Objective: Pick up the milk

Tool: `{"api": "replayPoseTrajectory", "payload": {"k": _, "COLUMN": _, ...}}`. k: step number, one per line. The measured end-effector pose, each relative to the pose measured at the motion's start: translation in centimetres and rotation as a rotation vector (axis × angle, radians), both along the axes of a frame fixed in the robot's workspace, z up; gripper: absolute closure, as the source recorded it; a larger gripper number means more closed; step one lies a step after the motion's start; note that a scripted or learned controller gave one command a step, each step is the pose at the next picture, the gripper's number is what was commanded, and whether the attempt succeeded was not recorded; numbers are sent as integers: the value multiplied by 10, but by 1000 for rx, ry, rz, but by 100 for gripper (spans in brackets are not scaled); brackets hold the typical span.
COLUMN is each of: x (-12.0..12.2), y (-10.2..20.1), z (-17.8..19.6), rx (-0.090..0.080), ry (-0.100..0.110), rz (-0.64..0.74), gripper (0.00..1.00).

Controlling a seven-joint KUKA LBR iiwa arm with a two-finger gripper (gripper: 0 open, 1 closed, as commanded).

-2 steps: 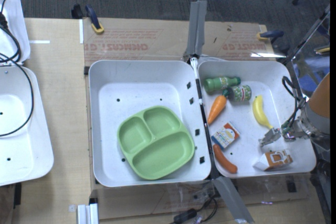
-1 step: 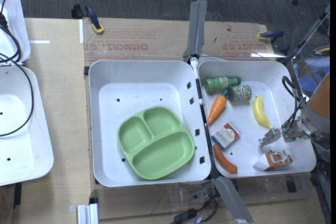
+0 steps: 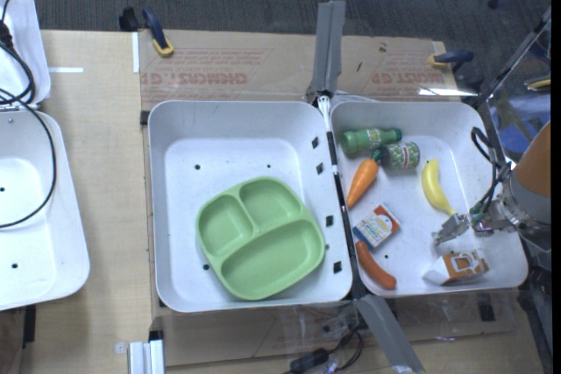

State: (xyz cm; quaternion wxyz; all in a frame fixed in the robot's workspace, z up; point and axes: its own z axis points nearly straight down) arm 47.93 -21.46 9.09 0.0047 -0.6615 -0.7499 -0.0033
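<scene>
Milk carton (image 3: 459,267) seen lying tipped at near right corner of right bin (image 3: 412,114). Gripper (image 3: 451,229) poised just above it, fingers apart, nothing held. Risk judged: slanted carton pushed against bin wall, slipped from fingers on closing.

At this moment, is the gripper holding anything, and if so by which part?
Nothing is held. The gripper hangs over the right bin, just above the milk carton, with nothing between its fingers.
</scene>
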Motion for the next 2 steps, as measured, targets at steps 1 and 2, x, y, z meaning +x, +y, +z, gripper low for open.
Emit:
{"api": "replayPoseTrajectory", "payload": {"k": 1, "x": 0, "y": 0, "z": 0, "rx": 0, "ry": 0, "rz": 0, "gripper": 0}}
{"api": "replayPoseTrajectory", "payload": {"k": 2, "x": 0, "y": 0, "z": 0, "rx": 0, "ry": 0, "rz": 0, "gripper": 0}}
